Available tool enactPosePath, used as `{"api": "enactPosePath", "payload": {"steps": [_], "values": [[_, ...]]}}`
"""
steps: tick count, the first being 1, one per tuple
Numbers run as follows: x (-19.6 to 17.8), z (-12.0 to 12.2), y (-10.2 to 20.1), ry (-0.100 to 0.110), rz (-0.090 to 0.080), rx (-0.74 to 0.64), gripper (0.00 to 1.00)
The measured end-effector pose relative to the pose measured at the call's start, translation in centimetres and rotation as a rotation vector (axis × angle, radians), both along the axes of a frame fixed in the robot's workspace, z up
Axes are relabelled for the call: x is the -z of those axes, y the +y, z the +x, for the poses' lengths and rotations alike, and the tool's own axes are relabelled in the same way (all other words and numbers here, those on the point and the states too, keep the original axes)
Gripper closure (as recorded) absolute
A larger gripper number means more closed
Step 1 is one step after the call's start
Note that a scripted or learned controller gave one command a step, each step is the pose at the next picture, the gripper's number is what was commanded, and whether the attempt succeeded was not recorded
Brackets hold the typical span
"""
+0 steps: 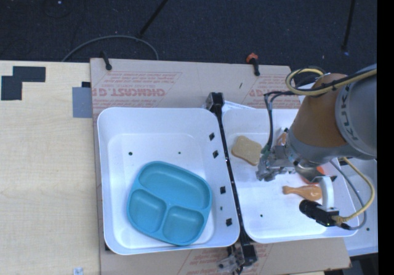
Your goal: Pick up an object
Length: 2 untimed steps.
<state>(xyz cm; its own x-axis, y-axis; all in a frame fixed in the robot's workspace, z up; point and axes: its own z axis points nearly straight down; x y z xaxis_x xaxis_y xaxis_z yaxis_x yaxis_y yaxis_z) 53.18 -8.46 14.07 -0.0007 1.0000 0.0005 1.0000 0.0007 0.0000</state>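
My gripper (pixel 267 171) hangs low over the right bin (pixel 258 221), near its middle. A tan, flat bread-like piece (pixel 245 149) lies just left of and above the gripper, apart from it. An orange drumstick-shaped toy (pixel 304 191) lies to the gripper's right, on the bin floor. Something orange-red (pixel 308 175) peeks out from under the wrist. Nothing shows between the fingers.
The left bin (pixel 117 126) holds a blue divided plate (pixel 169 202) toward its front. A black divider rail (pixel 225 169) separates the two bins. The arm's body covers the right bin's back right part.
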Motion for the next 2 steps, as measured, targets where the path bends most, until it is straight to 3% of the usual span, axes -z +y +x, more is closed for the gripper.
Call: {"api": "enactPosePath", "payload": {"steps": [1,2], "values": [[-6.0,0.3,0.6,-0.003,0.0,-0.001,1.0],[-9.7,0.3,0.5,-0.001,0.0,0.0,1.0]]}}
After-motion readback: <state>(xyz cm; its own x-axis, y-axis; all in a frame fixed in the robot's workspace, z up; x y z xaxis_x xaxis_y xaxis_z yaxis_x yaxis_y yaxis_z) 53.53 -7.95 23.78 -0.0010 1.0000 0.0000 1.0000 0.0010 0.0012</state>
